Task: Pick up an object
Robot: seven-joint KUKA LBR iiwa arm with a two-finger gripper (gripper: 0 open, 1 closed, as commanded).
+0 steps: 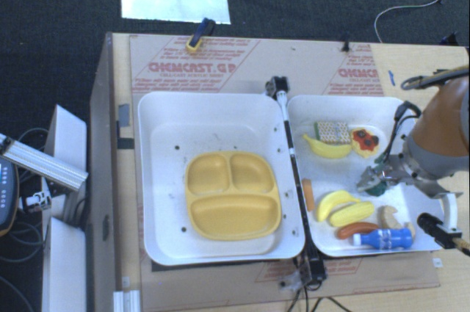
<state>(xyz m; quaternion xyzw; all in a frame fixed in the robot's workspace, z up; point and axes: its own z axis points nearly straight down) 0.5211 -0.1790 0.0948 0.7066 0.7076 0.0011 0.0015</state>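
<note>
The pincer is seen low in the right bin, near the middle of its right half; whether it is open or closed cannot be told, and nothing can be made out in its grasp. The candidates for picking are gathered in that bin: a banana and a sponge-like block toward the far edge, a red-and-yellow piece just beside them, a pair of bananas near the front edge, with a sausage and a blue-and-white bottle along the front wall. The left bin carries a yellow divided tray.

For a good attempt, one isolated target should probably be chosen. The front cluster lies crowded, so neighbours could be nudged; a descent centred over a single item is advised, and the grip should be confirmed before lifting.
</note>
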